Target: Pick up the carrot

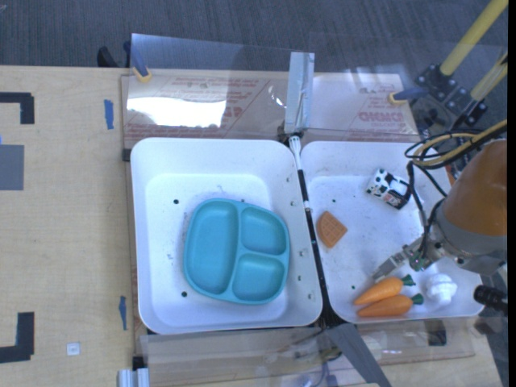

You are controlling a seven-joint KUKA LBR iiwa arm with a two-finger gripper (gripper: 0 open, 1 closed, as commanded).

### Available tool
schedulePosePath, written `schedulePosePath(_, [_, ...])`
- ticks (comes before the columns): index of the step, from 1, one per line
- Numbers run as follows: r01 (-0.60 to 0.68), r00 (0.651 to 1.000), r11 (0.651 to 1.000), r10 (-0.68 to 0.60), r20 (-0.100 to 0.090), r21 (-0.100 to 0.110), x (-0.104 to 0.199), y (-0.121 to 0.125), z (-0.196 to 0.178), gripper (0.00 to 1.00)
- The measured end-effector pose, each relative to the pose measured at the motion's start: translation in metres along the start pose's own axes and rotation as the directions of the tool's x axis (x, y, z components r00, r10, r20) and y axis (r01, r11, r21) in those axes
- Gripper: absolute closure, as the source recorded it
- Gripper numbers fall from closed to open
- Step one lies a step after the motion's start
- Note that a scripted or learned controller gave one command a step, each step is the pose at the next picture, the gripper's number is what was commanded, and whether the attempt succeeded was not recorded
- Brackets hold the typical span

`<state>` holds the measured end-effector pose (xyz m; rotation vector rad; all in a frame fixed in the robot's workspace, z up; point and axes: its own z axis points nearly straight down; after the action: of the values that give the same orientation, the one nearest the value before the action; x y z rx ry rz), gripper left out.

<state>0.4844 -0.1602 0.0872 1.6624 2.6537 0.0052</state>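
Low in the frame's lower right, the metal two-finger gripper [403, 263] hangs with its fingers apart just above two orange carrots with green tops [385, 298] lying side by side in the right shallow white bin [355, 185], gripping nothing.

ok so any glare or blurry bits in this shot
Camera view: bright glare on the clear panel behind the left bin; the arm at right looks soft; the carrots and blue tray are sharp, evenly lit.
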Motion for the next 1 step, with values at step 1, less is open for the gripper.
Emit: schedulePosePath(1, [0.0,1.0,1.0,0.0,0.001,-0.002,-0.0015,0.0021,-0.008,1.0])
